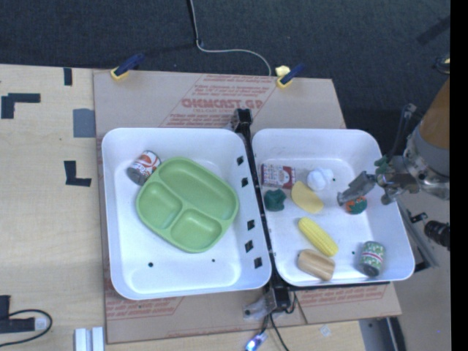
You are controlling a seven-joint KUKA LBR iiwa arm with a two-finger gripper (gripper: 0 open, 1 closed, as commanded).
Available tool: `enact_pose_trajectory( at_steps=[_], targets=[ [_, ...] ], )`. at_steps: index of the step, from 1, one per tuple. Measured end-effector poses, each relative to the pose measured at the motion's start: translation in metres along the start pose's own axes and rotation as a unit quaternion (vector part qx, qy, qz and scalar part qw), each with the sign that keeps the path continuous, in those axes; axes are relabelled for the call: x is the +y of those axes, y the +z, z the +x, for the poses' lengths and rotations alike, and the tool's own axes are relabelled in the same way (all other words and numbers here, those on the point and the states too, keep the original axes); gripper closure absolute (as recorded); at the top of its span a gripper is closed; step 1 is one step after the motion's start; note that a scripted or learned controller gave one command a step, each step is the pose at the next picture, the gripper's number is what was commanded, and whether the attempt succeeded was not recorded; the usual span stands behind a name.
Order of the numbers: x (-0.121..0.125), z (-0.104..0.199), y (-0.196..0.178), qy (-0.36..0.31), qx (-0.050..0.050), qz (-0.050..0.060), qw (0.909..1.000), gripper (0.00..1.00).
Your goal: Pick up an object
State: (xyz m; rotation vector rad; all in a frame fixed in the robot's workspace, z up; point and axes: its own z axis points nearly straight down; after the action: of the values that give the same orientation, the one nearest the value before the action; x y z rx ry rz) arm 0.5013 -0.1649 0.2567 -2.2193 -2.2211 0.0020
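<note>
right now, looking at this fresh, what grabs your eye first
The big green divided plastic plate in the left white bin, with a small tin can lying at its upper left edge. Then the right white bin with its cluster of toy foods, where the gripper sits over a small red-and-green object.

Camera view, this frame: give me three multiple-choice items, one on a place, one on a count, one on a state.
1. Where does the green tray lie?
A. left bin
B. right bin
C. on the cardboard
2. How many compartments does the tray have?
A. two
B. three
C. five
3. How does the can in the left bin lie?
A. on its side
B. upright
C. on the tray
Answers: 1 A, it sits inside the left bin's walls; 2 B, ridges split it into three; 3 A, it lies tipped over beside the tray.
</note>
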Motion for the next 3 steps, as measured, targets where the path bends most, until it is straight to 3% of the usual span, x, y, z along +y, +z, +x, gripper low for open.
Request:
enact_pose_trajectory(
  at_steps=[1,2,3],
  targets=[
    [-0.019,0.033,0.179,0.000,0.000,0.002,1.0000,0.00],
    [-0.018,0.031,0.162,0.000,-0.001,0.000,1.0000,1.00],
    [0.042,0.064,-0.002,-0.003,-0.001,-0.009,1.0000,1.00]
  ],
)
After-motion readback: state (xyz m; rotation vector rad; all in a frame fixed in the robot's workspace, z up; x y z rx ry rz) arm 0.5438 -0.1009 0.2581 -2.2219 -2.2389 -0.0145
